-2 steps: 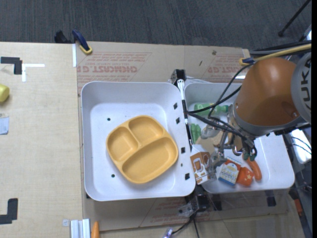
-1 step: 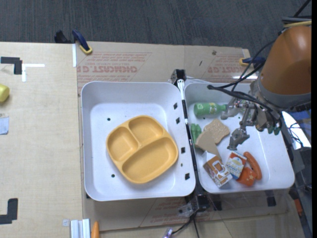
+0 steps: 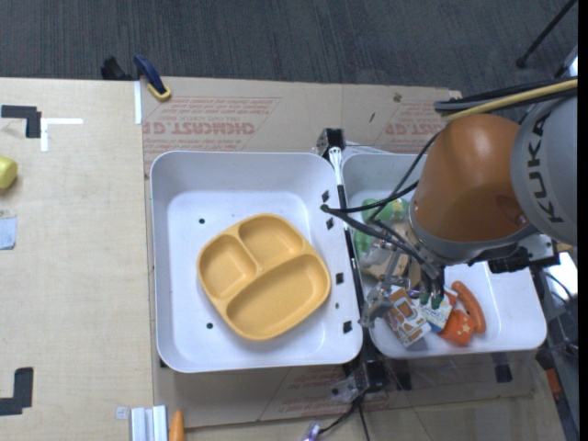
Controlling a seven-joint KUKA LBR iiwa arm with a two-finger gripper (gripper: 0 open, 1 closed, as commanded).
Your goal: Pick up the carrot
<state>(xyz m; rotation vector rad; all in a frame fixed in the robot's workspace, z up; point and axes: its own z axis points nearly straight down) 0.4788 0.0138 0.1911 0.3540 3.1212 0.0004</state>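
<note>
Carrot (image 3: 467, 312), lower right of frame, looks like a light, stiff, smooth toy — pinch mid-length across its width; pincer (image 3: 415, 294) state can't tell, wrist blocks it.

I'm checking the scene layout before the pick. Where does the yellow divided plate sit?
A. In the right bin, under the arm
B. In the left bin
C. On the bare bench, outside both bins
B. The yellow divided plate lies flat in the left bin, while the carrot lies in the right bin.
</note>
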